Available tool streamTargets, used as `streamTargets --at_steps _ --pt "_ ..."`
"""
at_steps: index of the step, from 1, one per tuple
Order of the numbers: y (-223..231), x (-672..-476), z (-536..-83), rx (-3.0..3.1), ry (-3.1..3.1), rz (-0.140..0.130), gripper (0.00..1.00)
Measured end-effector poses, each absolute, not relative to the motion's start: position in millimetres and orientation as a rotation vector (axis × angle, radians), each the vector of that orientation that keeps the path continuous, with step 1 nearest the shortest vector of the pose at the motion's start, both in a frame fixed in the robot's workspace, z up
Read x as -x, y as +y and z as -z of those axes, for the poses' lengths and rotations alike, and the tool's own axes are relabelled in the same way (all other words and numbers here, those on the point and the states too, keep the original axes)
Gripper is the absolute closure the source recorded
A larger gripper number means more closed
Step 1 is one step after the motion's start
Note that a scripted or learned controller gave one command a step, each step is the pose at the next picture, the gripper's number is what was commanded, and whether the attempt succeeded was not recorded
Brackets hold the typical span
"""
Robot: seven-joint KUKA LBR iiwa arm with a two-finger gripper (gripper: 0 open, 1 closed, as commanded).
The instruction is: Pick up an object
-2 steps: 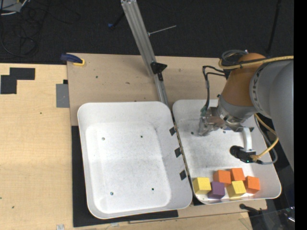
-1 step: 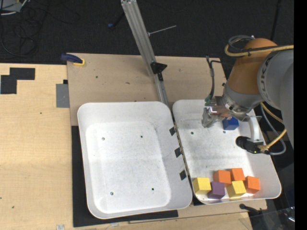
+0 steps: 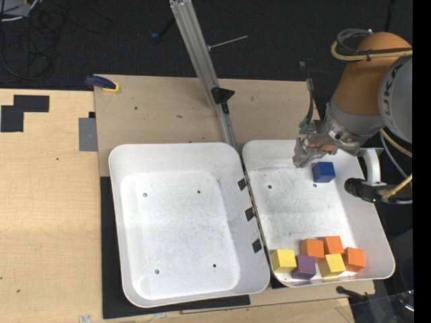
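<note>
A blue cube [image 3: 323, 172] lies in the far part of the right bin [image 3: 296, 200]. Just to its upper left my gripper [image 3: 306, 155] hangs low over the bin floor, beside the cube and not around it. At the bin's near edge sits a cluster of cubes: a yellow one [image 3: 283, 258], a purple one [image 3: 305, 267], a second yellow one [image 3: 330, 265] and three orange ones [image 3: 312, 248] [image 3: 333, 243] [image 3: 354, 258].
The left bin [image 3: 175, 221] stands beside the right one, with black clips [image 3: 249, 212] along the shared rim. A slanted metal rail [image 3: 202, 59] rises behind the bins. The arm's orange band [image 3: 363, 73] and cables [image 3: 377, 187] crowd the right bin's far right corner.
</note>
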State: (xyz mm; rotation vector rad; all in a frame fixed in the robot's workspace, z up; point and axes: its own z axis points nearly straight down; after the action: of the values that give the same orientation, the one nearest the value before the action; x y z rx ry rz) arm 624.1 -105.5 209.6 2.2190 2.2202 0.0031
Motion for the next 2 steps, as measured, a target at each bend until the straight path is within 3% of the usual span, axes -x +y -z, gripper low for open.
streamTargets --at_steps 1,2 --pt "-59.8 -604.5 -222.6 -2.220 2.229 0.000 1.00" --pt "-9.2 -570.2 -219.1 -2.222 2.230 0.005 1.00"
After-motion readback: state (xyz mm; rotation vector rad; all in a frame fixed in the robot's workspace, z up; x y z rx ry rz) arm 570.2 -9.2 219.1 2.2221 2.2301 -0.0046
